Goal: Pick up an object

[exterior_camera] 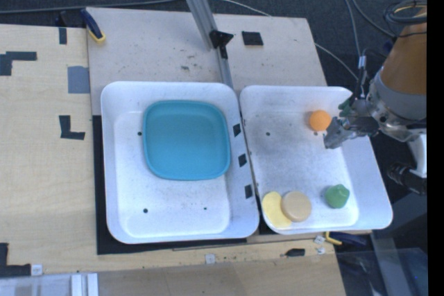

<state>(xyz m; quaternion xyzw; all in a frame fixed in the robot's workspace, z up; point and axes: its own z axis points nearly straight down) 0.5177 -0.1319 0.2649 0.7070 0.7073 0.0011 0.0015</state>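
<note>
Arm: comes in from the right, orange band above the wrist, with the gripper [336, 136] hanging over the right bin [361, 180], just beside the orange ball [320, 120].

Gripper state: honestly can't tell, it's a dark blob from this angle, and there's nothing visibly in it.

Orange ball: sits in the far part of the right bin, near the middle of that end. It's the closest thing to the gripper, so my guess is that's the target.

How it'll handle: looks small, round and light, probably smooth-ish, so I'd expect it to roll or squirt out if pinched off-centre. Best bet is to come straight down and close across its widest part.

Other stuff in that bin: a green object [337, 196] near the front right, plus a tan disc [297, 206] lying partly on a yellow piece [274, 210] at the front left. Those flat ones look harder to get under.

Left bin: holds a blue plate [186, 139], wide and shallow, way too broad to pinch except at the rim.

Progress: nothing lifted yet as far as I can see.
</note>
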